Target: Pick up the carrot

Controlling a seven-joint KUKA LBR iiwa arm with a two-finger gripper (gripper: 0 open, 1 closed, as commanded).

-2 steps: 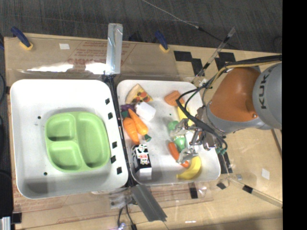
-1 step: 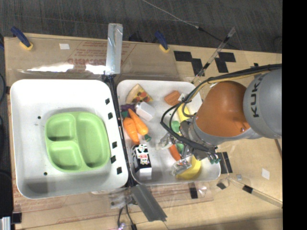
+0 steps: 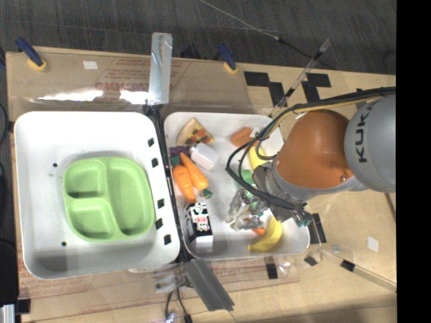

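The carrot (image 3: 189, 177), probably light, stiff and smooth, lay by the right bin's (image 3: 222, 118) left wall; mid-body grasp advised. The hand's (image 3: 248, 215) opening was indiscernible.

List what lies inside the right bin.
The right bin holds two carrots, a pizza slice, a white block, a banana and a black-and-white box. The arm covers the bin's right side, hiding whatever lies beneath.

My glossy orange wrist band (image 3: 313, 150) shines; the smooth green divided plate (image 3: 108, 198) looks plastic, perhaps matt, like the white bins (image 3: 27, 180).
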